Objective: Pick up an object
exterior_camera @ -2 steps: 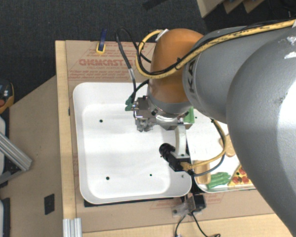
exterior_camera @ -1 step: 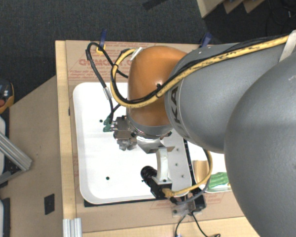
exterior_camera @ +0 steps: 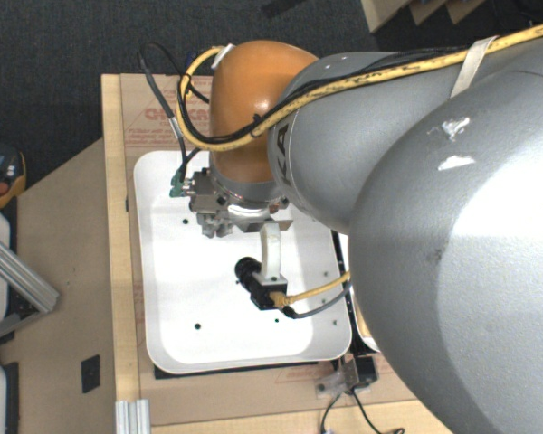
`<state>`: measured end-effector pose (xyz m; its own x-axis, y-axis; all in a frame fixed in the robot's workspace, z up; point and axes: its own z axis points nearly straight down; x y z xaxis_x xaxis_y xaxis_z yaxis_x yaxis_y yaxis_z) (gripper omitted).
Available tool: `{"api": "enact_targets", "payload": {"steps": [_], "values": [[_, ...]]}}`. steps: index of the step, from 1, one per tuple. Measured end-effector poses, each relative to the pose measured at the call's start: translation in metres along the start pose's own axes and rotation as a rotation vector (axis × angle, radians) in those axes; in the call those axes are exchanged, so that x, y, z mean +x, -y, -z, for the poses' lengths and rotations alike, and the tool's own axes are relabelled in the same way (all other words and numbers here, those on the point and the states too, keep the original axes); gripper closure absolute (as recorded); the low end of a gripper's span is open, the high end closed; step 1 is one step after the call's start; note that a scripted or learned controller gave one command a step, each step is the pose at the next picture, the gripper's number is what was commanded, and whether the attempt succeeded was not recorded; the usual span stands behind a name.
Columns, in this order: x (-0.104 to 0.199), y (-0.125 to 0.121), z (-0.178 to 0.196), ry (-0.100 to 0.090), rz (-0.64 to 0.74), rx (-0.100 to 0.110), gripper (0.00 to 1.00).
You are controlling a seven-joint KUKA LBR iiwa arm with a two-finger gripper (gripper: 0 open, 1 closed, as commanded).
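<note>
The grey arm with its orange band (exterior_camera: 249, 98) reaches in from the right and hangs over the upper middle of the left white bin (exterior_camera: 172, 278). My gripper (exterior_camera: 212, 222) points down into the bin, close to the floor near its back left part. A white bracket (exterior_camera: 271, 253) and a black fitting (exterior_camera: 256, 286) with a yellow cable hang off the wrist just right of it. No loose object shows on the bare bin floor around the gripper; the arm hides the bin's back and right side.
The bin's floor has a few small dark dots (exterior_camera: 197, 325). The brown bench edge (exterior_camera: 119, 242) runs along the left. The arm's bulk covers the right bin. A metal rail (exterior_camera: 14, 274) and a dark device (exterior_camera: 2, 174) lie off the bench at left.
</note>
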<state>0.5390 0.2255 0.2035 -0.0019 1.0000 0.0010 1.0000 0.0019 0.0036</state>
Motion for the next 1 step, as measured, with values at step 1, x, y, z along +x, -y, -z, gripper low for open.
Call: {"api": "enact_targets", "payload": {"steps": [1], "values": [[-0.0015, -0.0354, -0.1238, 0.001, -0.003, 0.002, 1.00]]}}
